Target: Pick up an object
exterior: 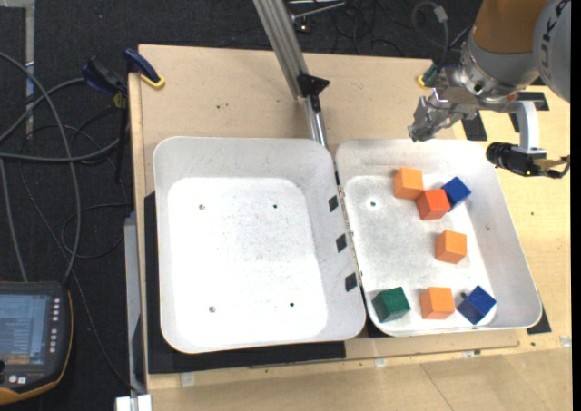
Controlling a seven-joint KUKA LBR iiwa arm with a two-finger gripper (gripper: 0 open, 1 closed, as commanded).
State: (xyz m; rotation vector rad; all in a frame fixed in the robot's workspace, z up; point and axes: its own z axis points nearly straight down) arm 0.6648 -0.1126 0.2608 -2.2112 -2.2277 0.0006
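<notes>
Here the jaws (427,124) hover near the desk's (227,83) far right corner, aperture impossible to tell.

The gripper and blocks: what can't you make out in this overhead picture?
- Gripper: too small and blurred in the camera view to judge its state.
- Arm: its upper part is cut off by the top edge.
- Blue block: partly hidden behind the red block.

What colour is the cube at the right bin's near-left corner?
Dark green: the small green cube shows best in the camera view, beside an orange cube.
</notes>
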